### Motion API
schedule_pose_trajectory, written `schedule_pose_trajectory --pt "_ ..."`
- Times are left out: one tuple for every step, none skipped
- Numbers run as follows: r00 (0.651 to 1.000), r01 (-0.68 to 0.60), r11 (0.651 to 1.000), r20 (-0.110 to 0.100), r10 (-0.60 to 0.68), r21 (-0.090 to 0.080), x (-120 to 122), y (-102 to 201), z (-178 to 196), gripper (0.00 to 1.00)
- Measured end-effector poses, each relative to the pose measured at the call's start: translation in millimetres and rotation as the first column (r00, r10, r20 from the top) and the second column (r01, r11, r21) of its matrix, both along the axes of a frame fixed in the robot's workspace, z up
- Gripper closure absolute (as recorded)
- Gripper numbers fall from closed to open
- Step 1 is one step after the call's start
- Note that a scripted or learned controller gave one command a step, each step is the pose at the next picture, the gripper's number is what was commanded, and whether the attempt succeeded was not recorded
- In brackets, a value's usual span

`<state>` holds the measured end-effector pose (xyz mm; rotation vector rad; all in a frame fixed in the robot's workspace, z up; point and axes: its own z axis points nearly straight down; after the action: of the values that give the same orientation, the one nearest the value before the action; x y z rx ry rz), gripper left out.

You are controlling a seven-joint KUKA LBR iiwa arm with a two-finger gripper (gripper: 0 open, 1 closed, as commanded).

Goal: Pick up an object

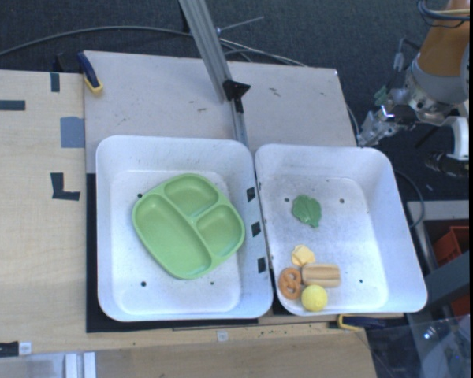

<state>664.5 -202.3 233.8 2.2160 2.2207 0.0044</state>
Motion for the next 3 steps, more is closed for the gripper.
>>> schedule_pose_trajectory --pt "1.0 0.0 1.0 0.001 0.0 0.0 1 0 54 1.0" --pt "1.0 -0.004 1.0 -0.005 0.004 0.002 -2 52 54 1.0" --pt "1.0 -0.003 1.0 -0.008 0.003 0.002 -20 99 37 1.0"
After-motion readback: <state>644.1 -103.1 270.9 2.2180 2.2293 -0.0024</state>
